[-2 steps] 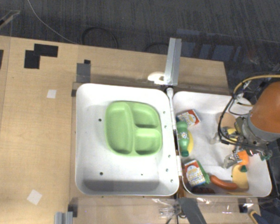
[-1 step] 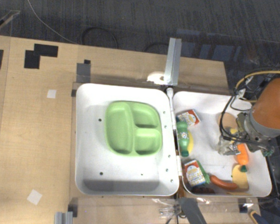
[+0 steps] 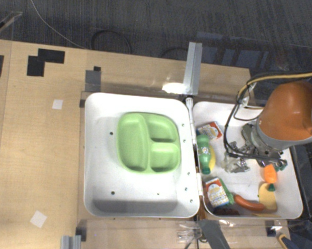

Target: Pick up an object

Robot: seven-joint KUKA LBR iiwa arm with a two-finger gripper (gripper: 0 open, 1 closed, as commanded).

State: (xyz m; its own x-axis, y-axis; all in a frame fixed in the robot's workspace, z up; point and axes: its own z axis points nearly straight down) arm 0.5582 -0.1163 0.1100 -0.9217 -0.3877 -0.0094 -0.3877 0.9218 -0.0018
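Object to pick: none is chosen for sure, but the orange carrot-like piece lies just beside the gripper, on its right.

The gripper hangs low over the middle of the right bin; whether its jaws are open or closed I cannot tell. The step seems to be the approach, and the next move calls for a descent onto one item and a closing. On the gripper's left lies a glossy green and yellow corn-like toy; below it a printed pouch and a smooth red sausage shape. Farther left, the other bin holds a matte green divided plate.
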